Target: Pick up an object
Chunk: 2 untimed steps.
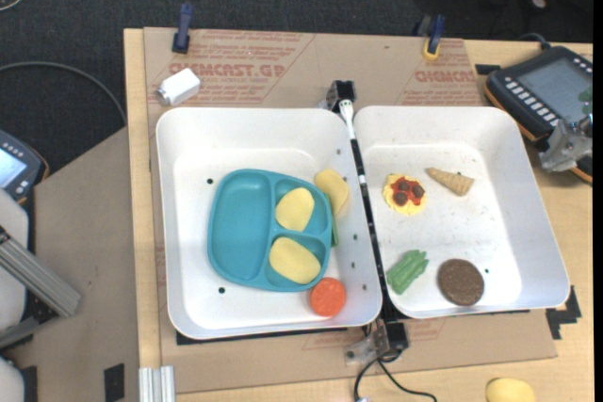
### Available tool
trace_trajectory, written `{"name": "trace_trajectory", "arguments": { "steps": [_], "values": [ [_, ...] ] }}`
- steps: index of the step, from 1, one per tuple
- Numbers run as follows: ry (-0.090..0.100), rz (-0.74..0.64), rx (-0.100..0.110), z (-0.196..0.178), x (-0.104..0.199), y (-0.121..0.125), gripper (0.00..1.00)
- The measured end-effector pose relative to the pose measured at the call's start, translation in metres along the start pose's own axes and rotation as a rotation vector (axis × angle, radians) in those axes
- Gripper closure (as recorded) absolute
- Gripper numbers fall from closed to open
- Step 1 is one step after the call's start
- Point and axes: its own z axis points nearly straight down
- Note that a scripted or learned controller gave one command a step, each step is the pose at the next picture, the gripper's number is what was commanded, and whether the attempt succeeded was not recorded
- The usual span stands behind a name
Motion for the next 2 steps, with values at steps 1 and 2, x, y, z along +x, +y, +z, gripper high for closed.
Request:
{"name": "trace_trajectory", "arguments": {
  "steps": [1, 2],
  "values": [
    [-0.008, 0.010, -0.015, 0.010, -0.092, -0.002, 1.00],
    [-0.012, -0.003, -0.037, -0.149, -0.053, -0.003, 1.00]
  ]
}}
